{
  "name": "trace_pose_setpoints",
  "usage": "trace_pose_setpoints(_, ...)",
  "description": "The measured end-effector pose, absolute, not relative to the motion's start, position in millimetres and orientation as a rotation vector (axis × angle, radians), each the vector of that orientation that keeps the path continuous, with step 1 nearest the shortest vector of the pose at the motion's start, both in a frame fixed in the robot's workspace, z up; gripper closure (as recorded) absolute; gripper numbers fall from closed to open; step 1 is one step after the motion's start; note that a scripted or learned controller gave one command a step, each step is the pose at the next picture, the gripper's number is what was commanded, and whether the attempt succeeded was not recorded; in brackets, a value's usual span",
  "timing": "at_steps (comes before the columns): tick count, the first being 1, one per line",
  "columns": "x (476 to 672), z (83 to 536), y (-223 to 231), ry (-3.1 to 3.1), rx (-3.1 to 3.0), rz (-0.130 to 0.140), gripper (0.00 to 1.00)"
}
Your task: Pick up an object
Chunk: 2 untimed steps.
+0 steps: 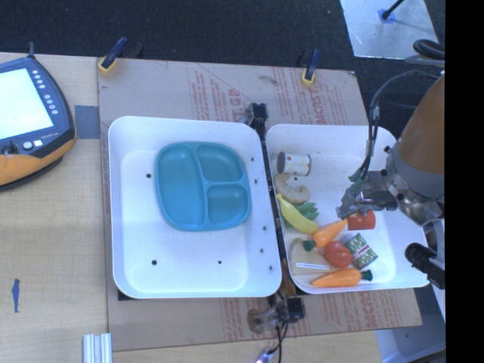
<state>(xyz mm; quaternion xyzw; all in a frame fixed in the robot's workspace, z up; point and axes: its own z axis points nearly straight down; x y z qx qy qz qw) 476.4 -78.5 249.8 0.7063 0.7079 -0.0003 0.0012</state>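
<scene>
The right bin (pixel 333 138) holds several toy foods: a small grey can (pixel 295 163) lying on its side, a sliced mushroom piece (pixel 293 192), a yellow banana (pixel 295 215), two orange carrots (pixel 328 233) (pixel 338 278), a red tomato (pixel 338 255), a green-labelled packet (pixel 361 250) and a red piece (pixel 361 220). My gripper (pixel 361 200) hangs over the bin's right half, just above the red piece. Its fingertips blend into dark metal.
The left bin (pixel 128 267) bears a blue three-part plate (pixel 203 185). A tablet pendant (pixel 30 119) lies at the far left of the bench. Clamps (pixel 113 55) (pixel 308 65) grip the board's far edge. A cable loops above the wrist (pixel 374 119).
</scene>
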Motion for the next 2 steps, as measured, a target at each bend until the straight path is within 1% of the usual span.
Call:
trace_pose_setpoints(1, 477.0, 255.8, -65.7, 2.224, 2.215, 0.002, 1.00)
trace_pose_setpoints(2, 476.9, 268.4, 9.8, 2.227, 2.216, 0.002, 1.00)
